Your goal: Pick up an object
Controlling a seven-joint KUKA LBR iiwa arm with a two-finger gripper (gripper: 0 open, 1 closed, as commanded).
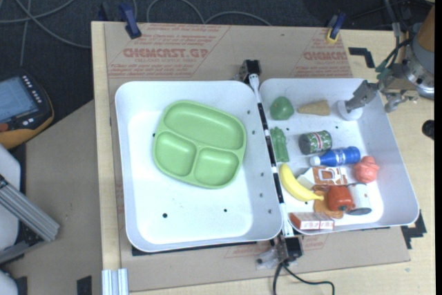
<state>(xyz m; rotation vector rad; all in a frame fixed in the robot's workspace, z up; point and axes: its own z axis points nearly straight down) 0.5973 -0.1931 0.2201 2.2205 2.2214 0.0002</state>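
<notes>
Two white bins sit side by side on the bench. Left bin (138, 211): one green divided plate (199, 144), lying flat near its centre. Right bin (394, 169): all small objects. From the bin's centre, a green ball (281, 108) and a tan wedge (314, 107) lie at 11 and 12 o'clock; a dark can (315, 142) on its side lies near centre; a blue-and-white bottle (336, 156) lies just below it; a pink object (367, 169) lies at 4 o'clock; a banana (298, 186) lies at 7 o'clock, beside a red-orange object (340, 198). My gripper (361, 99) hovers over the right bin's 1 o'clock corner. Finger state: I cannot tell. Nothing is visibly held
</notes>
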